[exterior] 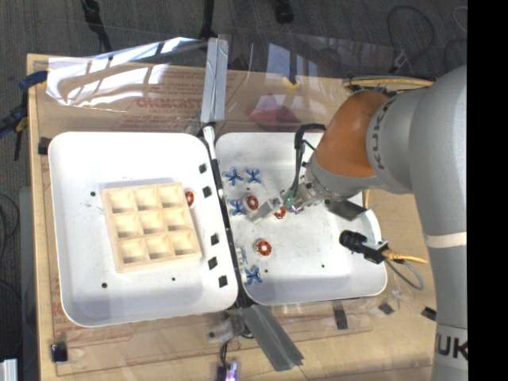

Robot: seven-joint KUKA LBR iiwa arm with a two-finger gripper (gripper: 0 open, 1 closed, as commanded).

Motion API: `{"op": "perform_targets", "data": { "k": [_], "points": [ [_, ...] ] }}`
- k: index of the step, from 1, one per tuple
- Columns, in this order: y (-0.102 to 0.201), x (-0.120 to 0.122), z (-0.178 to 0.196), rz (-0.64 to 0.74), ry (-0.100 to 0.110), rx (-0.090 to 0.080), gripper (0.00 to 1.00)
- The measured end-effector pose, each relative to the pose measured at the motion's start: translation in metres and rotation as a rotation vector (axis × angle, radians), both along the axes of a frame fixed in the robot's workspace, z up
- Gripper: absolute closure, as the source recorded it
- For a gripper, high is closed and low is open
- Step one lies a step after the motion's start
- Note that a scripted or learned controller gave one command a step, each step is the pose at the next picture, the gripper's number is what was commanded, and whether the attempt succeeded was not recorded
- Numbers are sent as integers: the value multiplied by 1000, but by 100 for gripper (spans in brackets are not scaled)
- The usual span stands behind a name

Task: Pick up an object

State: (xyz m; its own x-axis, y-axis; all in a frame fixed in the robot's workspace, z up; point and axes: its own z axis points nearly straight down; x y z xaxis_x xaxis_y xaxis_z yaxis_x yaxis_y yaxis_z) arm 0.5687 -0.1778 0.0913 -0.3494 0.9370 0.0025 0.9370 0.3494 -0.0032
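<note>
Hand (pixel 287 205) over right bin (pixel 349 272) — brown bench (pixel 40 213) (dark carpet (pixel 48 14))

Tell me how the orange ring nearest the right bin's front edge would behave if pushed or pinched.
The orange ring looks small and thin, so probably light and apt to slide on the smooth right bin. It lies flat, so rolling seems unlikely. Its low profile may make pinching hard.

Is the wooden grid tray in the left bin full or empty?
Empty. All nine compartments of the wooden grid tray show bare wood. An orange ring lies outside it, by its right edge, on the left bin floor.
</note>
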Motion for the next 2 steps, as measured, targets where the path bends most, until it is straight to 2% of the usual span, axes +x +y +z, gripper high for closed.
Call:
{"op": "perform_targets", "data": {
  "k": [1, 2],
  "points": [
    [47, 33, 1, -14, -4, -3, 0],
    [47, 33, 11, -10, -2, -2, 100]
  ]
}}
